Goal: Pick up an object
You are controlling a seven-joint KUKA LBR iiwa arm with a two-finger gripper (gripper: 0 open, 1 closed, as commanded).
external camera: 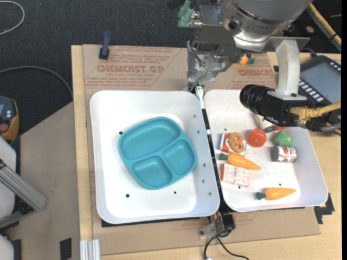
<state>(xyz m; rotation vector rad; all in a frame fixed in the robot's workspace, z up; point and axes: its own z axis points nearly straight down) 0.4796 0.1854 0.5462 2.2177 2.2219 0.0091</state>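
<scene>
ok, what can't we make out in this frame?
All camera view:
- Far edge of the right bin: covered by the arm.
- Top of the green item: tucked under the arm's hardware, so its type is unclear.
- Label on the can: too small to read.
- The blue thing beyond the left bin: too small to identify.
</scene>
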